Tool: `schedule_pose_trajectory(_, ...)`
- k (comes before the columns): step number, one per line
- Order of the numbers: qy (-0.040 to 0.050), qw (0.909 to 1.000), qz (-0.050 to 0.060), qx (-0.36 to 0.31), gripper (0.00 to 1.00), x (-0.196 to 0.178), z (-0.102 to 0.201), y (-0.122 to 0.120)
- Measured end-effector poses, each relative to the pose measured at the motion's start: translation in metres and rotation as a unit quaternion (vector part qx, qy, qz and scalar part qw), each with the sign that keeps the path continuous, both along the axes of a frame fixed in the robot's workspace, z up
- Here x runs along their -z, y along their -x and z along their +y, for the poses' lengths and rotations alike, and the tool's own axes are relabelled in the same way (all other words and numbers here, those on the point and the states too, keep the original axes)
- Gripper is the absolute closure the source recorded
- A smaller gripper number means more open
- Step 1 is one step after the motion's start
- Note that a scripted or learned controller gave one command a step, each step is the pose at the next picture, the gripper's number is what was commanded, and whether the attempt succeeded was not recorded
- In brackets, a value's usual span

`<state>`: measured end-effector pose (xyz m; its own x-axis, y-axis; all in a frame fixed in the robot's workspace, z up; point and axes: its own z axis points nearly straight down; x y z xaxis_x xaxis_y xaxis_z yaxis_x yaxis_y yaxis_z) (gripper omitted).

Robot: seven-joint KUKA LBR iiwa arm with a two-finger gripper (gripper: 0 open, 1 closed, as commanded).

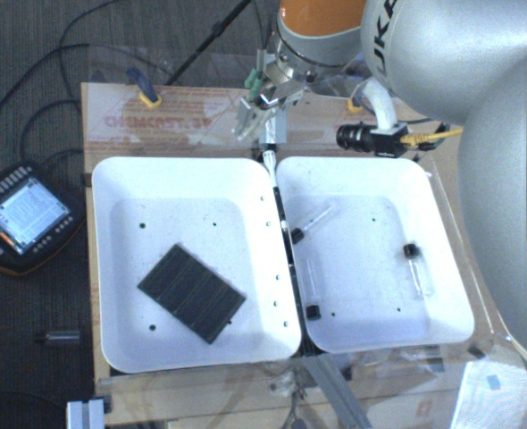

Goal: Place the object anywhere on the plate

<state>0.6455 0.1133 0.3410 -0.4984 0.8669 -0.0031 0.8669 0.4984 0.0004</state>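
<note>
**Arm high, tubes in the right bin**

The grey arm (442, 43), lettered "UKA" (partly cut off), fills the upper right. Its tool (265, 105) hangs above the bins' top edge; whether open or closed, I cannot tell. The left bin (121, 195) holds a dark ribbed rectangular plate (192, 293), lying diagonally. In the right bin (442, 329) lie clear black-capped tubes: one (415, 268) at right, near-vertical.

A robotics lab, by every sign: industrial KUKA arm (442, 43) over a plywood bench (183, 119) clamped at the edge, two white bins (112, 186) side by side, teach pendant (24, 217) lying on dark carpet, black cables (76, 56) trailing across the floor.
</note>
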Motion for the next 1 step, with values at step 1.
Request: schedule_pose_trajectory(1,0.0001,0.9928,0.0,-0.119,1.0,-0.068,0.0451,-0.0235)
